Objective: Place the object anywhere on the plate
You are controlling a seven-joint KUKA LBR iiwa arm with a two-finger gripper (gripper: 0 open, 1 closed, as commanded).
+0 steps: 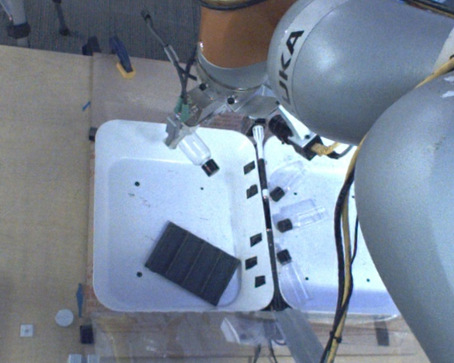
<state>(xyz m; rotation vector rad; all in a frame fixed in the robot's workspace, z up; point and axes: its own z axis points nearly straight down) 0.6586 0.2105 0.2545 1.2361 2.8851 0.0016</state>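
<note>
A clear vial [198, 153] with a black cap [210, 167] hangs slanted above the far part of the left bin [120, 198], cap end pointing down and right. My gripper [179, 131] is shut on the vial's upper end, just under the orange band of the arm. The plate [192, 263], a dark ribbed rectangle, lies flat near the front of the same bin. It sits well in front of the gripper and a little to the right.
The right bin [361, 287] holds several more clear vials with black caps [295, 220]. Black tabs [253, 241] line the ridge between the two bins. The arm's big grey body covers the upper right. Cables [340, 253] hang over the right bin.
</note>
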